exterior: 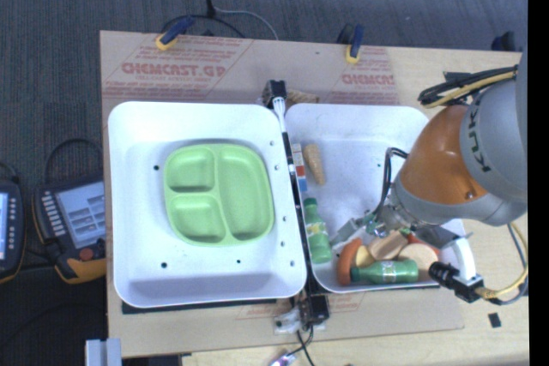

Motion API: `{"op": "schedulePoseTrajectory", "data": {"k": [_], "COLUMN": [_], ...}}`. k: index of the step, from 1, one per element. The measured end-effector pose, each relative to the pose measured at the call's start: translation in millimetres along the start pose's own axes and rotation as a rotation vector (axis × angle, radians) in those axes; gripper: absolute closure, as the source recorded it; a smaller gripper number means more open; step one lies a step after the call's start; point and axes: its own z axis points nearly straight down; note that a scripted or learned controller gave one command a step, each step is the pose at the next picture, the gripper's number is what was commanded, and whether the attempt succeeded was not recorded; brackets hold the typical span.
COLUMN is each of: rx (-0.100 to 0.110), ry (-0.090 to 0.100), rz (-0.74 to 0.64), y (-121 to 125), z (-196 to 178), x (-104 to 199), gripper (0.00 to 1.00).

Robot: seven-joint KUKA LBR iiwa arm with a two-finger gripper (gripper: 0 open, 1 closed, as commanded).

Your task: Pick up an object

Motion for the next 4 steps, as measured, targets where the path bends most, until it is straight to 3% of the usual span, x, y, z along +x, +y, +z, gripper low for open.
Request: {"op": "schedulePoseTrajectory", "data": {"k": [1, 2, 3, 4], "rx": [-0.005, -0.004, -0.005, -0.007], "ry": [0.008, 0.009, 0.015, 0.012], "rz": [0.109, -0.254, -0.009, -0.007], "y": [3.9, 3.9, 4.7, 5.3], "z": [1.1, 1.1, 1.4, -9.5], "x": [7.3, 8.9, 9.4, 7.7], "gripper": [0.00, 0.00, 0.00, 1.00]}}
